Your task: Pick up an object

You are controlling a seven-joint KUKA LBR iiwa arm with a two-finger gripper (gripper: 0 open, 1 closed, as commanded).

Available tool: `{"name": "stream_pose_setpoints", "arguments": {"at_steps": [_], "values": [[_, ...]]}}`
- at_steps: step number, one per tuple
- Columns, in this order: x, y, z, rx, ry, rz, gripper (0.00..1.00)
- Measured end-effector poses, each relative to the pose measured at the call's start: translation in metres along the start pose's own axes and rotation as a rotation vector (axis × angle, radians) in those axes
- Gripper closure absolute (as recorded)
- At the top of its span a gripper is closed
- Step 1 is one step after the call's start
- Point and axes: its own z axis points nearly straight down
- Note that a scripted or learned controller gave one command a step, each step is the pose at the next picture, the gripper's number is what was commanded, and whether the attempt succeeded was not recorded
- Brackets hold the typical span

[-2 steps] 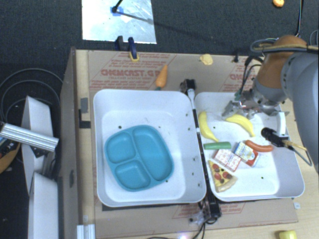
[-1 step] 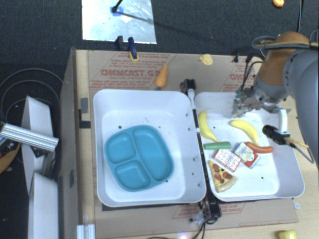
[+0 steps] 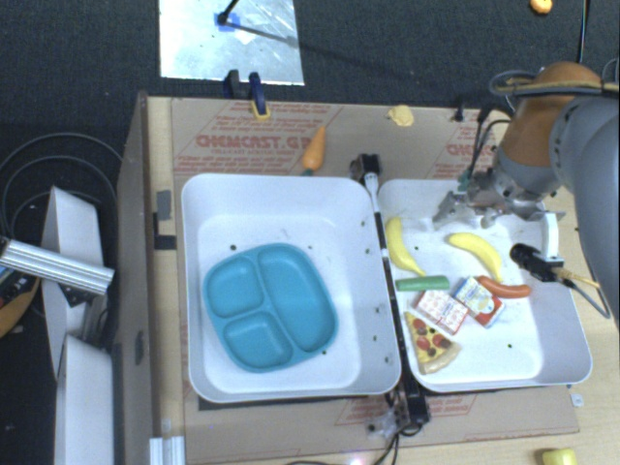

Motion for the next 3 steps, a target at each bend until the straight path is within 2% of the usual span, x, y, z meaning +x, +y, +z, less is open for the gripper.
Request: {"name": "stream_pose_setpoints", "arguments": {"at_steps": [1, 2, 3], "values": [[-0.003, -0.035, 0.013, 0.007, 0.002, 0.006, 0.0], [-0.039, 0.014, -0.031, -0.006, -0.002, 0.002, 0.0], [-0.024, -0.043, 0.014, 0.011, 0.005, 0.006, 0.0]]}}
